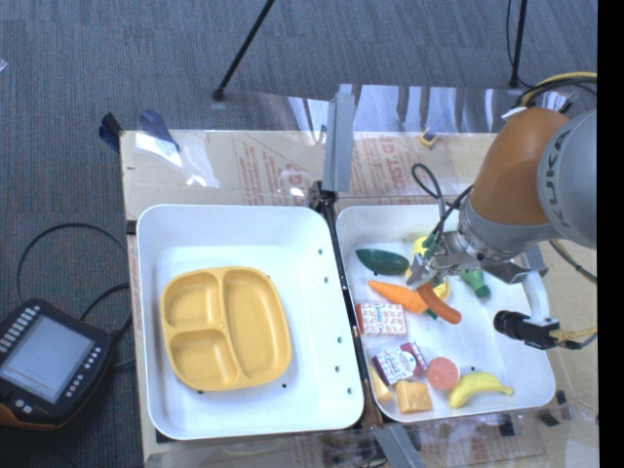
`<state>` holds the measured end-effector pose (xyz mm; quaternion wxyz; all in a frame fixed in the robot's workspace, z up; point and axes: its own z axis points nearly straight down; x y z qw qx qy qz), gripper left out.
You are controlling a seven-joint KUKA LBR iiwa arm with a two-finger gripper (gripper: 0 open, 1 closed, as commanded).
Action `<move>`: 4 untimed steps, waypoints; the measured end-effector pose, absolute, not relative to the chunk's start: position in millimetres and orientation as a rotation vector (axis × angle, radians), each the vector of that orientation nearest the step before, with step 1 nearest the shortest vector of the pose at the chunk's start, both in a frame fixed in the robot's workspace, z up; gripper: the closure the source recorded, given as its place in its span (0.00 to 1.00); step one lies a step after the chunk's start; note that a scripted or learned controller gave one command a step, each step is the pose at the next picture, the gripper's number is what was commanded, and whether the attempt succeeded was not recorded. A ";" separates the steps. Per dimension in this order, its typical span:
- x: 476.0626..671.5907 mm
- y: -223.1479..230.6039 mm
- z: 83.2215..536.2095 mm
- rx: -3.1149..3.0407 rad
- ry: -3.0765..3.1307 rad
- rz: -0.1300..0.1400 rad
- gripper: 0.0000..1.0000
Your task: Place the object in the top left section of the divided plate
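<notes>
Right now, gripper (429,273) low in right bin (517,378), over orange carrot (398,294); finger state hidden, cannot tell. Yellow divided plate (226,328) in left bin (185,232), frame lower left.

Under me I count two white bins: the left bin (156,232) and the right bin (380,224). One yellow divided plate (226,328) has three sections. I count one carrot (397,294), one banana (479,389), one dark green vegetable (382,259), two printed packets (382,318) (400,363), one cheese wedge (413,396) and one pink round slice (443,372).
</notes>
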<state>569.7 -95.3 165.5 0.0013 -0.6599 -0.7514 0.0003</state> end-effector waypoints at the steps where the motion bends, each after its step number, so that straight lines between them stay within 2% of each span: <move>1: 638.7 -29.4 187.7 -1.476 -2.774 -0.002 1.00; 2: 563.3 8.2 186.8 -1.331 -2.845 -0.001 1.00; 3: 563.9 5.5 195.5 -1.340 -2.839 0.000 1.00; 4: 628.0 50.2 186.9 -0.596 -3.084 -0.002 1.00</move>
